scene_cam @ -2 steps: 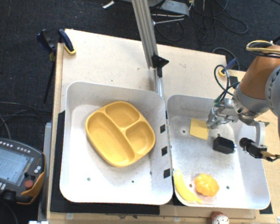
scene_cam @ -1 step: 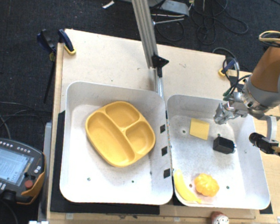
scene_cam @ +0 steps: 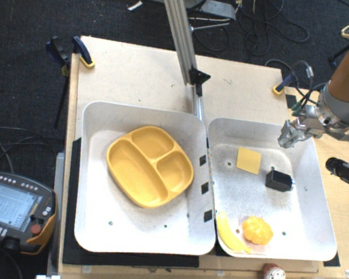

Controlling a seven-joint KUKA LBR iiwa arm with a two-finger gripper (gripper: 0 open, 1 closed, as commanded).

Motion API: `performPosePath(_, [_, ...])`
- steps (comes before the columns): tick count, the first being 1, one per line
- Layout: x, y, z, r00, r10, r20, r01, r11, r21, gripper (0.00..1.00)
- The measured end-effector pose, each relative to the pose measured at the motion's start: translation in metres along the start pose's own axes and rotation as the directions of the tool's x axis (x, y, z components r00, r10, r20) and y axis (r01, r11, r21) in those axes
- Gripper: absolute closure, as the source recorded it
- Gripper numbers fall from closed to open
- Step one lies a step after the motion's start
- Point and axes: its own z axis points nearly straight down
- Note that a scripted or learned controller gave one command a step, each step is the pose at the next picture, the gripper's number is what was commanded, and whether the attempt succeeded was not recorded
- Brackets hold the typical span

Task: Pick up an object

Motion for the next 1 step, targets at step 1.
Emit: performPosePath(1, [0.0,0.0012,-0.0298,1.0,-0.002,-0.001,0.002,1.0,0.001,1.0])
